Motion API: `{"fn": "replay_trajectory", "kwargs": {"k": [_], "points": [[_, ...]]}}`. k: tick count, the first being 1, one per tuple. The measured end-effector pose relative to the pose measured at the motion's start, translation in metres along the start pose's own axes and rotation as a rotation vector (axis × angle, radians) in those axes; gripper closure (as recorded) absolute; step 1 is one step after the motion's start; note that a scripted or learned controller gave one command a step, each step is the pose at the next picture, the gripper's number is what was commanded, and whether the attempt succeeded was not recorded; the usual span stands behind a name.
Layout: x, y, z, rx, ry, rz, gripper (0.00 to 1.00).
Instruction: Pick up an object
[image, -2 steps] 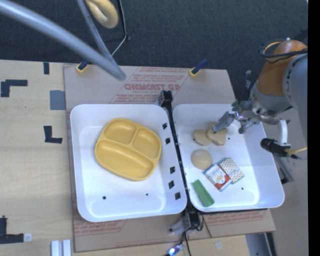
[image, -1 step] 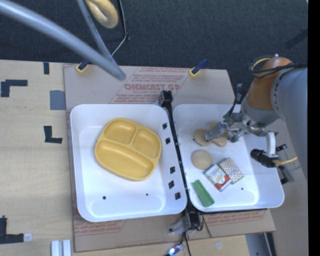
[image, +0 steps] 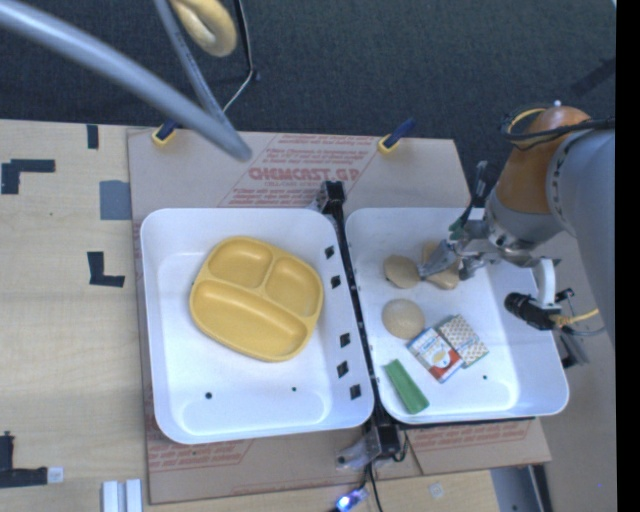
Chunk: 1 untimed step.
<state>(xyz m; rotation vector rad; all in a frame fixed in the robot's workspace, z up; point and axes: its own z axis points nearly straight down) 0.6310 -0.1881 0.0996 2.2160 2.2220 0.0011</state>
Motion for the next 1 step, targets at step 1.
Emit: {"fn": "replay_trajectory", "kwargs": {"k": [1], "points": [[0.0045,0.0099,-0.0491,0.0,0.002,0.001,1.0]]}}
